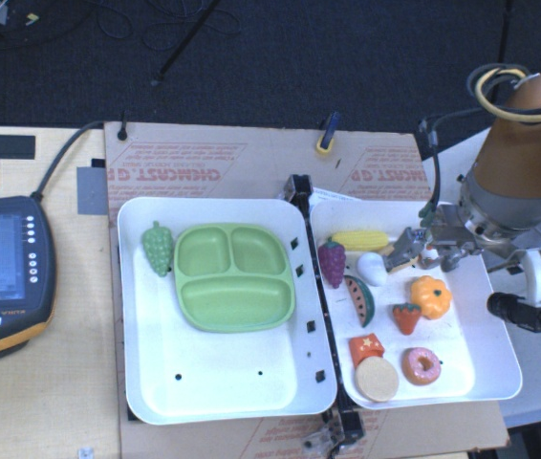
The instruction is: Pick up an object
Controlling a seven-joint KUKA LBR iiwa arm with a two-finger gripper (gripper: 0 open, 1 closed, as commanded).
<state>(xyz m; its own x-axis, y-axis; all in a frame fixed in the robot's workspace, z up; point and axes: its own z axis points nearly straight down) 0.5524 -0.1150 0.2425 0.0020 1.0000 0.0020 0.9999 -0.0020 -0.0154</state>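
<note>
Dark blue carpet floor (280,55) fills the top, with black cables (189,22) trailing across it. Light wooden worktop (41,371) below, covered in the middle by a brown cardboard sheet (213,165) (red print, upside down). A teach pendant (3,275) with orange trim lies at left. Even, flat lighting.

I count two white bins: the left bin (146,371) and the right bin (486,361). In the left one I see one green plate (234,277) and one bunch of green grapes (158,248). In the right one I see one banana (359,241), one bunch of purple grapes (332,260), one watermelon slice (359,299), one egg (372,269), one orange pumpkin (430,296), one strawberry (406,317), one donut (421,365), one round cookie (378,379) and one red block (365,348).
</note>
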